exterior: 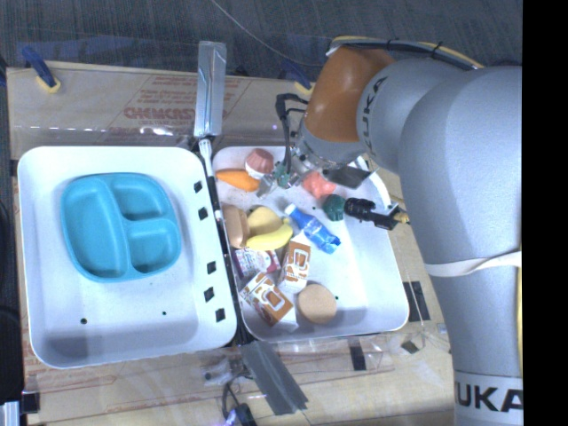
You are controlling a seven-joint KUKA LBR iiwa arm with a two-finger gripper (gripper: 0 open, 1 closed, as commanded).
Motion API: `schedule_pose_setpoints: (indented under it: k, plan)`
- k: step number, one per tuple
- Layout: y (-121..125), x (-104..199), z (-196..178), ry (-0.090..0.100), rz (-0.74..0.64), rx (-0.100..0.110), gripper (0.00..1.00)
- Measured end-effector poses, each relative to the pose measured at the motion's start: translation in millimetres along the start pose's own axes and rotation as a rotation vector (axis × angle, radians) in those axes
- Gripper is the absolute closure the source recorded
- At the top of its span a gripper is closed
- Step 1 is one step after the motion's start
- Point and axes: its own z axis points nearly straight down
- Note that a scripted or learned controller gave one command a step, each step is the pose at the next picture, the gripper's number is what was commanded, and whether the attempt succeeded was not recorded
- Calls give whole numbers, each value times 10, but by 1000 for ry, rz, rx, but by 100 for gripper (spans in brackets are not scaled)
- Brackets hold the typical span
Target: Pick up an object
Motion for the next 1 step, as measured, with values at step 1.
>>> schedule_pose_setpoints:
  k: [1]
  plan:
    - [-42,225,-846,16,276,7,100]
